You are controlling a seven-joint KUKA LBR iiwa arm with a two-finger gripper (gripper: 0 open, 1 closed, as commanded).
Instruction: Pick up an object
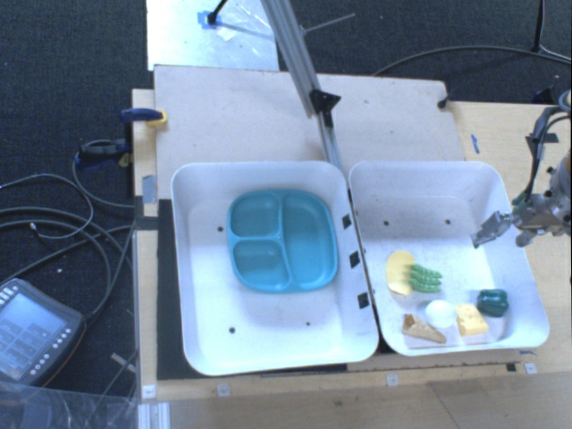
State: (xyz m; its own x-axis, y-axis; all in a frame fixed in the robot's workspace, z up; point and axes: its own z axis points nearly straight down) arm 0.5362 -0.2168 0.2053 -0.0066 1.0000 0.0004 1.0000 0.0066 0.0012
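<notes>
The gripper, whose opening we cannot judge, hangs at the right bin's right rim. Our candidate objects cluster toward that bin's near edge: the dark green piece is closest to it, then the yellow block and white ball.

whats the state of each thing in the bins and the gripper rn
gripper: over the right bin's right side, nothing visible between its fingers
blue plate: flat in the left bin, compartments bare
yellow piece: lying in the right bin, touching the green pods
green pods: lying flat
white ball: resting between wedge and cheese
cheese block: resting
dark green pepper: resting
tan wedge: lying flat
</notes>
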